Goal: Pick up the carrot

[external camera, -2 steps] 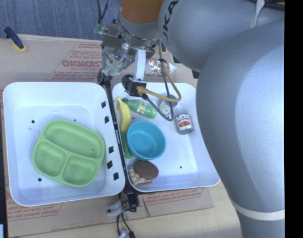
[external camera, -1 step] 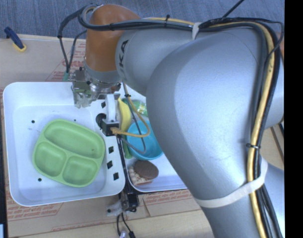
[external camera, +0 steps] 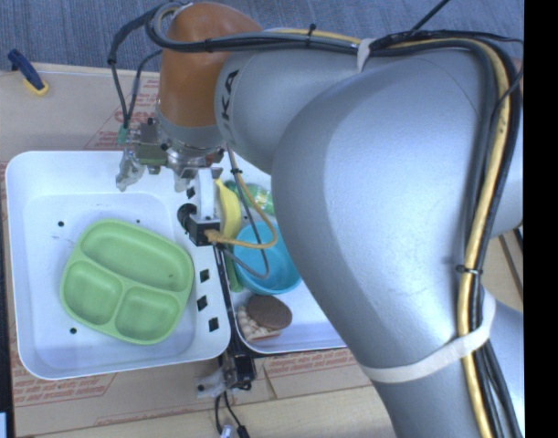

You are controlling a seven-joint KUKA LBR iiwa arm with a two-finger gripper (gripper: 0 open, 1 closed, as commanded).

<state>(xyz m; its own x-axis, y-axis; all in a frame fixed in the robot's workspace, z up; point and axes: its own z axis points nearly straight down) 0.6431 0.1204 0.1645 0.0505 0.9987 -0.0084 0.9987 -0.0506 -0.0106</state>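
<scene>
- My jaws (external camera: 153, 179) hung over the far rim of the left bin (external camera: 23, 245), parted, with nothing between the fingers
- A green divided plate (external camera: 125, 281) lay in that bin
- In the right bin (external camera: 297, 336), mostly hidden by my arm (external camera: 379, 199), sat a blue bowl (external camera: 265, 263), a banana (external camera: 229, 210) and a brown round thing (external camera: 265, 316)
- I could not tell where the carrot was
</scene>
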